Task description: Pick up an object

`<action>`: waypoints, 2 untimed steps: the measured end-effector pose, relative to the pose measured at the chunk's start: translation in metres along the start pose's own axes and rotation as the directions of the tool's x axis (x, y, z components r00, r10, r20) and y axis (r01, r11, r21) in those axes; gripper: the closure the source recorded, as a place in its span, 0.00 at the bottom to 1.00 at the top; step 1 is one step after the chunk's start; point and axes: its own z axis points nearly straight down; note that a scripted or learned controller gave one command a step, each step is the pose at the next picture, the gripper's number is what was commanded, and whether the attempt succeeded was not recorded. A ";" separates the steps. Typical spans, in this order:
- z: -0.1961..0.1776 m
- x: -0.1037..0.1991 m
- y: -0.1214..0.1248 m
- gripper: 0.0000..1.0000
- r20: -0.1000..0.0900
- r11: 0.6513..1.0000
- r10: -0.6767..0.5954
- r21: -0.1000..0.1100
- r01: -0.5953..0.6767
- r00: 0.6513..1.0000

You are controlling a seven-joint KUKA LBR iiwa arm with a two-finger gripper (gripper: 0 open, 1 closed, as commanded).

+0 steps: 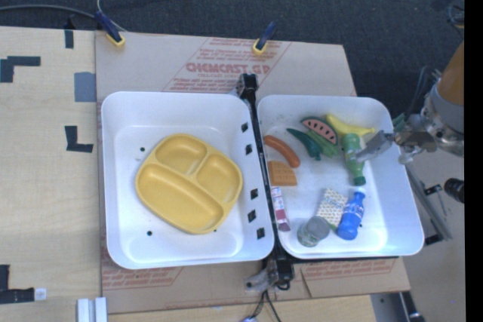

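Jaws (375, 146) over right bin (400, 226), beside green bottle (353, 159).

Red block lettering reading "CHEMCAST GP" runs upside down across the brown cardboard sheet (219, 65) that lies under the two white bins, just behind their far rims. More red print lines the cardboard's front edge below the left bin (113, 185) but is too small to read, as are the markings on the small packets in the right bin (404, 222).
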 end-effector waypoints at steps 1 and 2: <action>0.134 0.013 0.045 0.00 -0.001 1.000 0.000 0.003 0.000 1.000; 0.148 0.032 0.086 0.00 0.001 1.000 -0.001 -0.003 0.001 1.000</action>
